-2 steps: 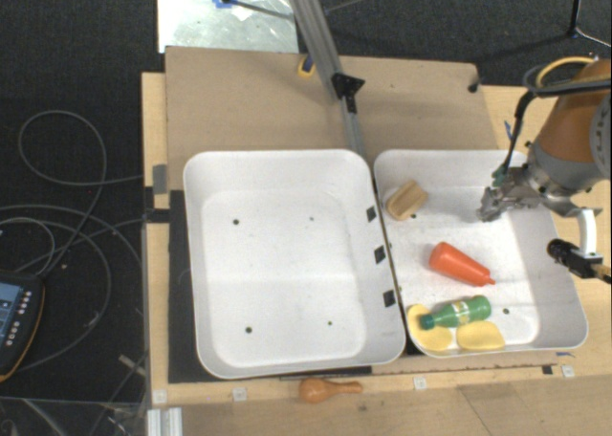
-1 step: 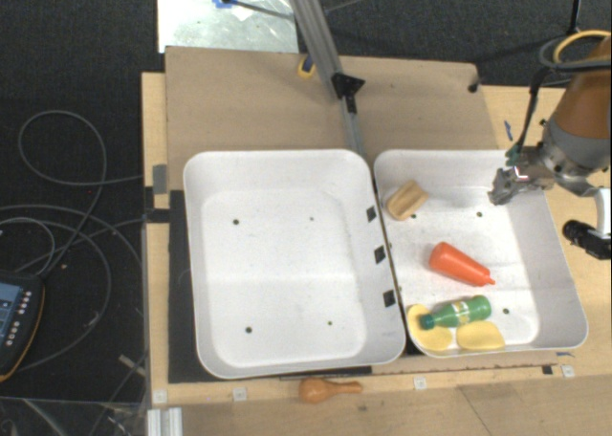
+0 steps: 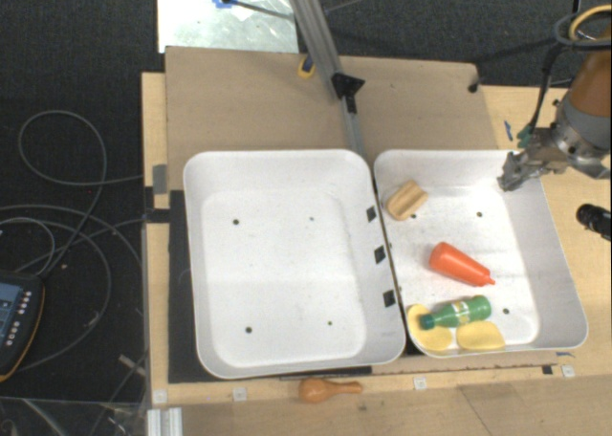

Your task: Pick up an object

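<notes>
- Hovering at the far right corner of the right bin (image 3: 564,262), over its rim: grey arm with orange band, gripper (image 3: 513,176) pointed down, nothing visible between the tips; too small in the camera view to tell whether spread or pressed together.
- Lying in the same bin, well apart from the gripper: tan block (image 3: 405,199) near the divider, orange carrot-shaped toy (image 3: 459,265) at mid-bin, green bottle (image 3: 459,311) resting across two yellow pieces (image 3: 478,336) in the near corner.
- Sitting bare alongside: left bin (image 3: 277,262); resting outside on the bench, just beyond the near rim, a small tan gourd-shaped toy (image 3: 328,388).
- Judged at the approach stage, with no object yet picked.
- Likely to go wrong from here: closing on air or striking the wall if lowered at this corner; sliding off the carrot's tapered, rounded body; dragging the yellow pieces along, or rolling the bottle off them, given the crowding in that corner.
</notes>
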You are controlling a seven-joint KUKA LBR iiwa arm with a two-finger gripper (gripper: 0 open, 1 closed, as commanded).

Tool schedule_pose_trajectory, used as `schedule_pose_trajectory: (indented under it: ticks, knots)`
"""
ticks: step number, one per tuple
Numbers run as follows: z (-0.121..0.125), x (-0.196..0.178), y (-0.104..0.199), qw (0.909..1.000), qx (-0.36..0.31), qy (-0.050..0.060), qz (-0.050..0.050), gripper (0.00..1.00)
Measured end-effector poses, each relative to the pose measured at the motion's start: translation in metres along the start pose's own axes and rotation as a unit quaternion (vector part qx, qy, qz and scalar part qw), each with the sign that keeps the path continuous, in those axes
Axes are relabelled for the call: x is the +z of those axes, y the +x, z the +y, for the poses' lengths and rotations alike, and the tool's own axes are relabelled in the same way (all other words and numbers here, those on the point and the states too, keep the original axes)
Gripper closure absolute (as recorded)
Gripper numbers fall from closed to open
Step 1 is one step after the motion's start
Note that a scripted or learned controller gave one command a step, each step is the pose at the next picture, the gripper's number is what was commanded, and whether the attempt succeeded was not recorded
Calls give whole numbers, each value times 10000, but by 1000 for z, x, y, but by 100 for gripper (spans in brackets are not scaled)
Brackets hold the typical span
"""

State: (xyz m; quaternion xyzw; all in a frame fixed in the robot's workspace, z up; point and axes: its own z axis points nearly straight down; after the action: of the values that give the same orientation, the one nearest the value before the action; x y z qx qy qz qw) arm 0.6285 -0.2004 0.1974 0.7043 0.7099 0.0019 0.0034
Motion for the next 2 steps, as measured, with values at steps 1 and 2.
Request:
schedule_pose_trajectory:
  ticks: [1,2]
  knots:
    - [3,-48,-8,10000,-2,1,-4,100]
    - [4,-64,-8,10000,1,12,2,100]
